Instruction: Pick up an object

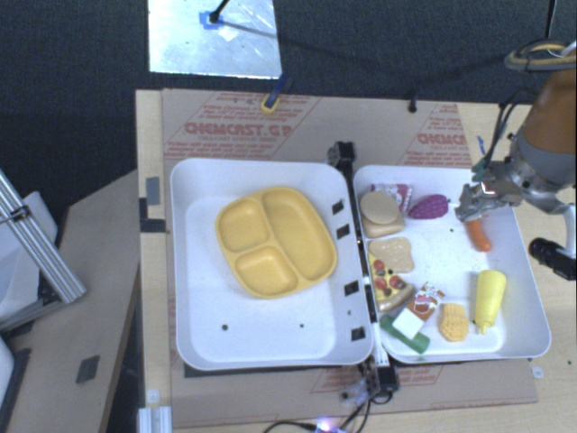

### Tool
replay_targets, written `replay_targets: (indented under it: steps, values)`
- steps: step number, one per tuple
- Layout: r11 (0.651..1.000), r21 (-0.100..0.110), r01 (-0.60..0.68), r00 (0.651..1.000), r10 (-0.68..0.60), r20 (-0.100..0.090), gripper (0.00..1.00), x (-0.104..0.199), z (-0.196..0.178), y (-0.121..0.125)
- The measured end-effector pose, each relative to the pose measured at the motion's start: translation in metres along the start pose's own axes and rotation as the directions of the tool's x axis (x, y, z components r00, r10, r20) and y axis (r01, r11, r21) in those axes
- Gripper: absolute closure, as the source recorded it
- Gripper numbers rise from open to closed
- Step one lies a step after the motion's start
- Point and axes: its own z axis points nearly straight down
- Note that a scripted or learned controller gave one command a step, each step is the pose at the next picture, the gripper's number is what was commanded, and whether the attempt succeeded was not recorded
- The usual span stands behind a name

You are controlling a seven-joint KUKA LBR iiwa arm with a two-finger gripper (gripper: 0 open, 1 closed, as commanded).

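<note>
Small orange carrot [480,235] lies below gripper [472,207].

1 fixed cam above bench [153,242], looking down at a slant, mid distance. Both white bins [270,354] fully in frame; left bin approx centred, right bin near frame's right edge. Arm [545,142] enters from right.

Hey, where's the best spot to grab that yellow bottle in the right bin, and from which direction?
Probably across the middle of the yellow bottle's body, coming straight down from above. It lies flat in the right bin, long axis running roughly top to bottom in view, so fingers should close across its narrow width. Its sides look clear; the corn piece sits apart on its left.
</note>
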Motion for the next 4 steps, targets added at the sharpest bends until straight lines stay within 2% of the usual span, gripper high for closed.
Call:
replay_targets:
  steps: [2, 3, 4]
  values:
    - [1.000, 0.001, 0.007, 1.000, -0.007, -0.002, 1.00, 0.117, -0.009, 0.029]
    - [1.000, 0.003, 0.003, 1.000, -0.003, -0.001, 1.00, 0.163, 0.000, 0.030]
    - [1.000, 0.001, 0.004, 1.000, -0.004, -0.001, 1.00, 0.217, 0.011, 0.045]
